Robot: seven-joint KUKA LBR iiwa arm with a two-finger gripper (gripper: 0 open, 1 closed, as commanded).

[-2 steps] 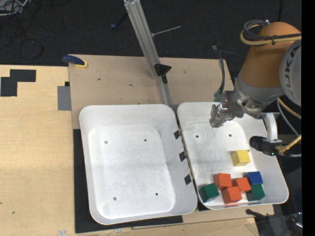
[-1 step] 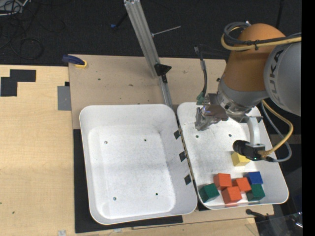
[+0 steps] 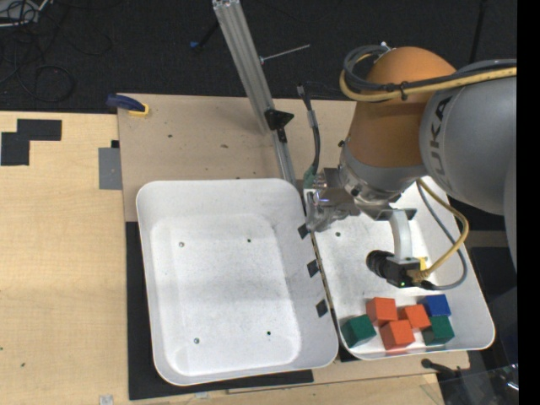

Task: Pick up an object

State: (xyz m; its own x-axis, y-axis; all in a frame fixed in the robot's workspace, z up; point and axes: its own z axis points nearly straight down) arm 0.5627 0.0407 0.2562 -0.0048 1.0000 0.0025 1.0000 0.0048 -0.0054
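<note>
R bin — partly behind arm

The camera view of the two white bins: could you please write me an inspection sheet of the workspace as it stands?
Surface: wooden bench with left bin and right bin side by side.
Job's things: orange blocks, green blocks and a blue block clustered in the right bin's near corner.
Clutter: nothing seen in the bins.
Grippers: end effector over the right bin's far left edge, away from the blocks.
Cables: yellow cable looping beside the arm.
Surroundings: slanted aluminium rail, dark floor behind.
</note>
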